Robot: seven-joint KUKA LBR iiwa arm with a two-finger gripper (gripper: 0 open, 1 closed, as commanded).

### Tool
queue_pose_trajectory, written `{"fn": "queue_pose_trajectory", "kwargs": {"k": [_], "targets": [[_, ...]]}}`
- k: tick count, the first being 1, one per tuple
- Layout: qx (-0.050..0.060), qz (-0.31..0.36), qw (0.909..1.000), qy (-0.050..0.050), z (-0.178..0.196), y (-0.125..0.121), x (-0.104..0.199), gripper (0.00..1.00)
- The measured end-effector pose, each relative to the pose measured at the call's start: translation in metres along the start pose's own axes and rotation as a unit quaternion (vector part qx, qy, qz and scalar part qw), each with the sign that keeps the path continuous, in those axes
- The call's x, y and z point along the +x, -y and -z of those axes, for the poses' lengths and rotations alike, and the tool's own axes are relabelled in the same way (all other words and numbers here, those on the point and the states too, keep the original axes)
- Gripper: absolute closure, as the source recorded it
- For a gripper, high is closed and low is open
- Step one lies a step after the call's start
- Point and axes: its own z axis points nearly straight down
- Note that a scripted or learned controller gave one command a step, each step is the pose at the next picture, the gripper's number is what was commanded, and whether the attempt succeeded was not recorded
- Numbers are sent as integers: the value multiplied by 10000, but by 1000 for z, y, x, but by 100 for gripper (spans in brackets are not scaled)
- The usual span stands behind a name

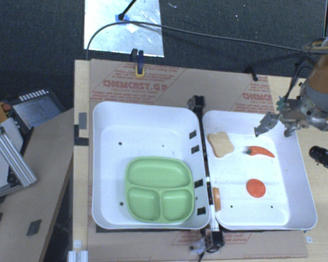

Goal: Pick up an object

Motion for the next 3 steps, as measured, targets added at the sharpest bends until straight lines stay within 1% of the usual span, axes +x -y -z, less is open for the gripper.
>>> {"fn": "queue_pose_trajectory", "kwargs": {"k": [1,3], "targets": [[-53,11,10000,9,6,-2,0,0],[-25,-1,10000,3,-108,13,-10,0]]}}
